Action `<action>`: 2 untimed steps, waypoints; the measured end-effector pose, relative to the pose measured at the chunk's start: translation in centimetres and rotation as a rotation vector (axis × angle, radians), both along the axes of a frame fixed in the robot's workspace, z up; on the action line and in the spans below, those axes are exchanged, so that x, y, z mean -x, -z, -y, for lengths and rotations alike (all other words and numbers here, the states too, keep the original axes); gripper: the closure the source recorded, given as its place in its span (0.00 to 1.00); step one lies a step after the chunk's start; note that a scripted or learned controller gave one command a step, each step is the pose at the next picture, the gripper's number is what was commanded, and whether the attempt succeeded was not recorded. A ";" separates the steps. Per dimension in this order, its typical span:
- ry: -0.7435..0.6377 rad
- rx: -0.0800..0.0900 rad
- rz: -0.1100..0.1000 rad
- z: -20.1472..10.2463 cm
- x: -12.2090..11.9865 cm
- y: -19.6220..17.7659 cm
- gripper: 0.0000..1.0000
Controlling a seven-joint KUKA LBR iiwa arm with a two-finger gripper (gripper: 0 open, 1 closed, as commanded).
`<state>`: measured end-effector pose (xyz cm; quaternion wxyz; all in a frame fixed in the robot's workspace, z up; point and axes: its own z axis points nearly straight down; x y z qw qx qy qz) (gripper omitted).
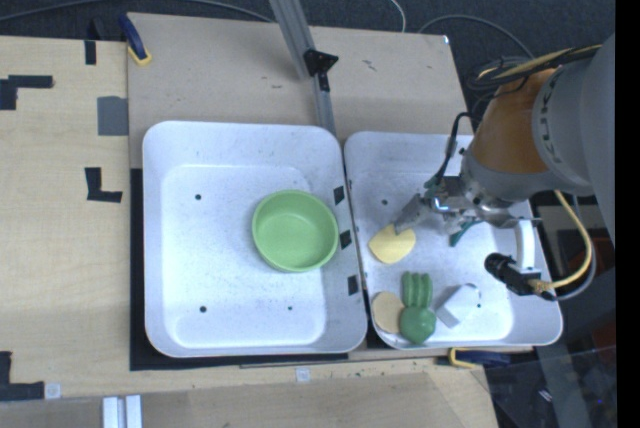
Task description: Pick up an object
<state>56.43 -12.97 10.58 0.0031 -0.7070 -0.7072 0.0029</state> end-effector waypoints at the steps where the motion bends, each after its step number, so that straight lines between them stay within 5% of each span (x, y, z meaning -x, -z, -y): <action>1: -0.002 -0.001 0.005 -0.1 -0.2 -1.3 1.00; 2: -0.001 0.001 0.013 -0.1 -0.3 -7.7 1.00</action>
